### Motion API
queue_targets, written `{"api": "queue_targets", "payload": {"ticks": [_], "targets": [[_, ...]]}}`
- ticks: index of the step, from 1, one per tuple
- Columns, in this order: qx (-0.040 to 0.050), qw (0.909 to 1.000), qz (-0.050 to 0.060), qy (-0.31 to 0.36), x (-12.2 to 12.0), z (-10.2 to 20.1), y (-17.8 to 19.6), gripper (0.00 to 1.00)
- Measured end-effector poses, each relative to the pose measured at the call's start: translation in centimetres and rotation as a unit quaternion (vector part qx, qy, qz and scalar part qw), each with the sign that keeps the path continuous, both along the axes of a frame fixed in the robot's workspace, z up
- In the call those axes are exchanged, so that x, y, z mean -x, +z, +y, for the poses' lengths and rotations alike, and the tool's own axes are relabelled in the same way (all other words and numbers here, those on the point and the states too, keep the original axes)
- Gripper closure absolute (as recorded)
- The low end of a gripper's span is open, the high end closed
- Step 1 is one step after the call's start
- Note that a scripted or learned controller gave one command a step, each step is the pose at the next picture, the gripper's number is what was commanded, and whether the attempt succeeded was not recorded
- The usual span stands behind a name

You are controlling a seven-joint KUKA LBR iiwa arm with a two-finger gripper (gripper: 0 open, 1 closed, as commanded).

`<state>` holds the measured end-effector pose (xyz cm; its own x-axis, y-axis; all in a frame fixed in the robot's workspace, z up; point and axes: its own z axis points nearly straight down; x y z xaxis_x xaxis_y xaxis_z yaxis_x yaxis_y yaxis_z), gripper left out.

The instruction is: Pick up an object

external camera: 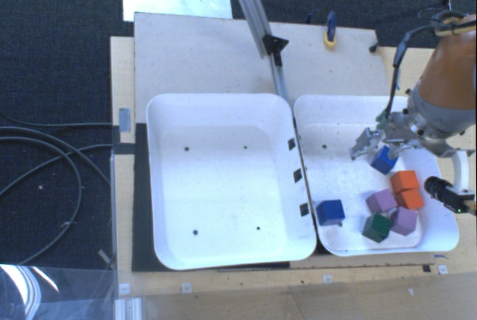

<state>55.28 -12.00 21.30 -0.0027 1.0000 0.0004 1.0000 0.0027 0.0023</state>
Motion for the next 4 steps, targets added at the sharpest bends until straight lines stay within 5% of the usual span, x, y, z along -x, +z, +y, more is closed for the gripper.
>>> {"api": "queue_targets", "payload": {"ticks": [1,2,3,4], "targets": [[-0.0002,1.0000,-0.002,0.002,-0.1,0.0,1.1,1.00],[-0.0006,1.0000,0.004,-0.001,1.5,0.2,-10.0,1.00],[0.0002,1.0000,0.000,0.000,1.3,0.2,-9.6,0.00],[0.0010,1.0000,-0.001,0.002,-3.8,-1.4,-12.3,0.00]]}}
